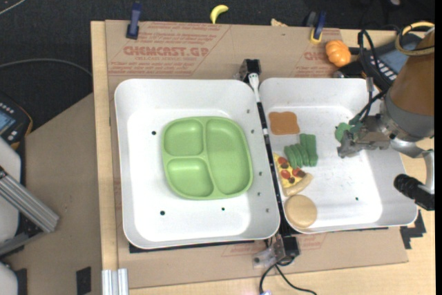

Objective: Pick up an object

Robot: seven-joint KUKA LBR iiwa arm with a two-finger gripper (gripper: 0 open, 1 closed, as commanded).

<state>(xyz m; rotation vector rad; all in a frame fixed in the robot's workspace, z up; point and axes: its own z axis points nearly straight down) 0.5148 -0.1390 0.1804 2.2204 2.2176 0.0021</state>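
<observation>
Below, and toward the bins' shared divider from the gripper [347,135], four play-food pieces lie in a loose column in the right bin [359,183]: a brown toast-like slab [284,123] farthest up, a green ridged vegetable piece [302,150] beneath it, a pizza slice [293,175] with red and dark toppings touching the green piece's lower edge, and a round tan bun [302,210] nearest the front rim. Any of these may serve as the object to pick; the green piece lies nearest the gripper, just beside it on the divider side, with bare bin floor between. Whether the jaws are released or clenched cannot be told, since green parts at the tool's tip blur into the wrist hardware; nothing is seen held. Beyond the divider, the left bin [138,148] carries a green three-compartment tray [207,157]. For a sound grasp, the tool should probably centre over a single piece, approaching vertically, clear of the pizza slice abutting it, and close across the narrower dimension.
</observation>
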